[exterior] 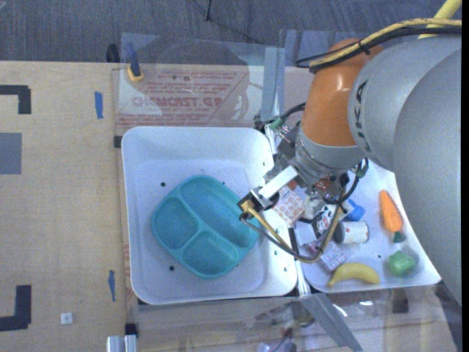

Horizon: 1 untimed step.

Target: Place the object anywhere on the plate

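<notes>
In the left bin (139,160) a teal divided plate (201,226) lies flat, three compartments, tilted diag. w/ its upper-right edge near the bin's right wall. The arm (344,116) — grey w/ orange band — hangs over the seam between the two bins, and the gripper (293,204) sits low over the right bin's (425,266) left side, just beside the plate's edge. Can't tell the gripper's state — wrist and cables cover it. Right bin holds the toy food: a carrot (390,211) by the right wall, a green veg. piece (400,263) below it, a banana (354,273) at the front, a white cylinder (352,232) and a blue piece (354,212) near the wrist. None of these is on the plate.
</notes>
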### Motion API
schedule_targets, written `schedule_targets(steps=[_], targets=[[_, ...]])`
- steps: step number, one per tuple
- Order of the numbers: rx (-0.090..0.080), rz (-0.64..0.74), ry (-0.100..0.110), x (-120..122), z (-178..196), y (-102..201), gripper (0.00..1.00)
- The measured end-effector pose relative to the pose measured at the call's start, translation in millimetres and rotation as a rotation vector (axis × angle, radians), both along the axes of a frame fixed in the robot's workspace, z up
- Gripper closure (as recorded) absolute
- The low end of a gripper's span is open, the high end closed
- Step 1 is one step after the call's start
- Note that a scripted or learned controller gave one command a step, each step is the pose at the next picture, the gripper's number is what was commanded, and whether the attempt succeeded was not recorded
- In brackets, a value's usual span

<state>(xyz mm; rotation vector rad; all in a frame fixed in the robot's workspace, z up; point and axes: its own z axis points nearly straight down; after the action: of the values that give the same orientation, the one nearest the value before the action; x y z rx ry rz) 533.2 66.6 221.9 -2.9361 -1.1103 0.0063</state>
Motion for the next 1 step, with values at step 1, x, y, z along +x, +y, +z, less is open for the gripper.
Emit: schedule_targets(steps=[1], targets=[[0.0,-0.094,0.001,-23.2,2.2,7.9,1.0]])
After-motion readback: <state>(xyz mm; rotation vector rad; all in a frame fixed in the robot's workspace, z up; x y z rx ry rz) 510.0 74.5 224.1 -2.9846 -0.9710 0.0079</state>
